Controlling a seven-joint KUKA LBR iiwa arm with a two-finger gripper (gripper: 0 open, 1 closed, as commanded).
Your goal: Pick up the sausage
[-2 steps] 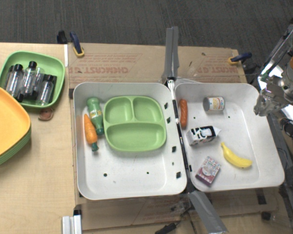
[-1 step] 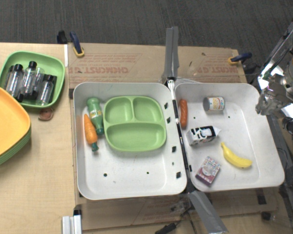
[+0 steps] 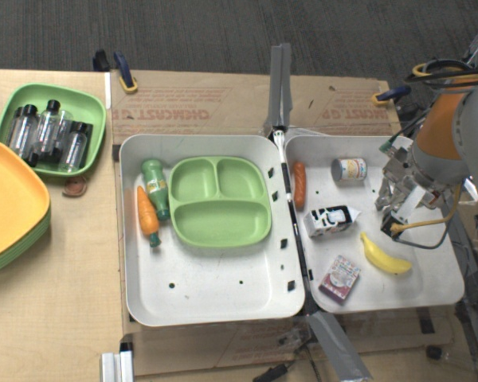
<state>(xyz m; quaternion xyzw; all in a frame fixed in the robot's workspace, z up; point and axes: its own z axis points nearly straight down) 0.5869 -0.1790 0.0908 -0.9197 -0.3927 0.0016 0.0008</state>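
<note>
At the right edge of the frame, the arm (image 3: 472, 126) is smooth grey and rounded, with a broad orange band (image 3: 440, 134) above the wrist. Left of the band, the gripper (image 3: 392, 201) is a cluster of silvery-grey metal parts.

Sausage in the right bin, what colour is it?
The sausage is reddish-orange, shown best in the camera view.

dark carpet (image 3: 223, 14), wooden bench (image 3: 48, 325)

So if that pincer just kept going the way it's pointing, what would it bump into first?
Probably the banana, or the floor of the right bin beside it; depth is hard to judge. The pincer slants down toward them, nowhere near the sausage.
</note>
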